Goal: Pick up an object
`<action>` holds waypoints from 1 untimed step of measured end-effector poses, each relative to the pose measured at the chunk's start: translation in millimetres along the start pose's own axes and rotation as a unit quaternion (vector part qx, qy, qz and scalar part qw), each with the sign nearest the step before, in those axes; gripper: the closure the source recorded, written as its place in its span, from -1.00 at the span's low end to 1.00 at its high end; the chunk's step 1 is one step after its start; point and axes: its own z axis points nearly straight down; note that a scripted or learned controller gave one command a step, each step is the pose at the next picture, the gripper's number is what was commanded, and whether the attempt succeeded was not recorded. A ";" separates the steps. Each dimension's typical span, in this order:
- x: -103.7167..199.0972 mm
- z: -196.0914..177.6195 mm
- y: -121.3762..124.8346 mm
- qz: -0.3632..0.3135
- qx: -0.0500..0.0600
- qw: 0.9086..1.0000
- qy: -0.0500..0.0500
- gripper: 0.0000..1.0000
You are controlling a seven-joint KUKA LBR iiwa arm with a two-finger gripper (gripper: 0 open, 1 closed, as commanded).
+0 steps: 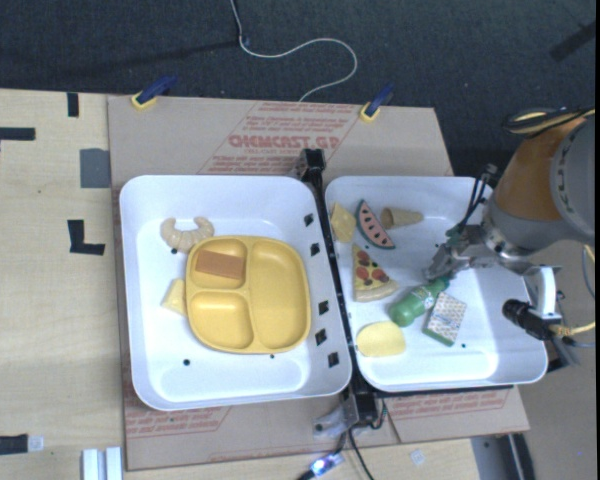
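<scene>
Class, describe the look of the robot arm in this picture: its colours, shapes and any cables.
The arm is thick and rounded, grey, with a broad orange band above the wrist. Thin dark cables run along the wrist to a small metallic grey pincer. A white and black fitting sits beside it.

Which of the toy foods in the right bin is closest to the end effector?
The green bottle, lying tilted just below the end effector. The pizza slice, watermelon slice and yellow piece lie farther left.

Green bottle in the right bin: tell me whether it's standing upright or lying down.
Lying down. The green bottle rests on its side on the floor of the right bin, its length running diagonally, beside the slice of pizza and the tool.
</scene>
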 end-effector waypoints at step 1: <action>0.9 -63.4 -0.3 0.001 -0.002 1.000 0.001 1.00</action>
